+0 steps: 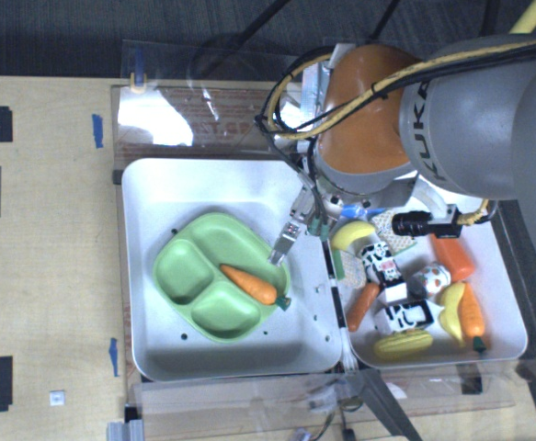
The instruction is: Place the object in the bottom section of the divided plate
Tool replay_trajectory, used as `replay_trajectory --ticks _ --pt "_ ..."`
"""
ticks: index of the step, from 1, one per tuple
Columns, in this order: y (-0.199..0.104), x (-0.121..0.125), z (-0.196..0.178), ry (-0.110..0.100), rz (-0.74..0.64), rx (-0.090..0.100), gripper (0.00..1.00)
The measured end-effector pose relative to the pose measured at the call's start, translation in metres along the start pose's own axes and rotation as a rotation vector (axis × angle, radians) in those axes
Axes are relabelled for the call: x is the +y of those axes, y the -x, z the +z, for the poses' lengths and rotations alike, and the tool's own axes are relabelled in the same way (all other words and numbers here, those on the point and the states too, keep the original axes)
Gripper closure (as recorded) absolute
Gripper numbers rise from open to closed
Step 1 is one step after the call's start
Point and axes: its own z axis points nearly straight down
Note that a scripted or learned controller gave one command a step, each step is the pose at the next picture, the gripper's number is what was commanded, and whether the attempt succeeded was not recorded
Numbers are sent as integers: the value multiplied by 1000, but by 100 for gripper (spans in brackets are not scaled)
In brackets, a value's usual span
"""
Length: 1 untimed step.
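- Lying in the left bin [148, 338], green divided plate [214, 276] with three sections.
- Resting across the plate's right side, orange carrot [249, 284], on the ridge between sections, tip reaching the rim.
- Hovering just above the carrot, gripper [284, 241]; fingers released, grasping nothing.
- Heaped in the right bin [511, 333], toy foods [415, 292].

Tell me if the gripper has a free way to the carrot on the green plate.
Probably yes: the gripper hangs just above and right of the carrot, which lies uncovered on the plate with nothing between them.
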Motion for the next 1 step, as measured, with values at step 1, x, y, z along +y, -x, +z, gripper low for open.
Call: replay_trajectory --ticks 1 --pt "30 36 -50 0 -123 -1 0"
